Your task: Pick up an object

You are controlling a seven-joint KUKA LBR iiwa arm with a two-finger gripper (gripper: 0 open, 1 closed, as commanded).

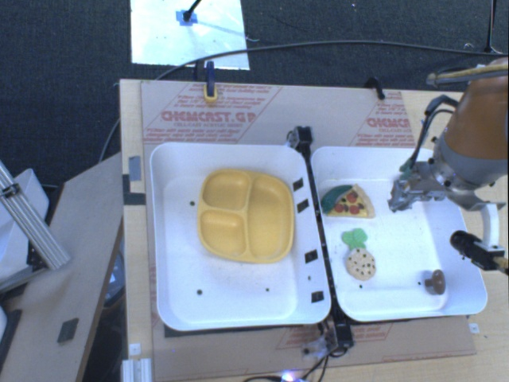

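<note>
The right bin [457, 301] holds three small toys. A pizza slice [347, 200] with a green crust lies at its left, close to the divider. Below it sits a tan pineapple with a green top [359, 259]. A small brown piece [434, 282] rests near the bin's front right corner. My gripper [404, 195] hangs over the upper right part of this bin, to the right of the pizza slice and apart from it. Nothing shows in its grasp. The grey arm with its orange band [485, 110] comes in from the right.
The left bin [171, 213] bears a yellow divided plate [245, 216]. A black clipped divider [312, 221] runs between the bins. A black part [475, 250] juts in over the right bin's right rim. Cables cross the bench behind the bins.
</note>
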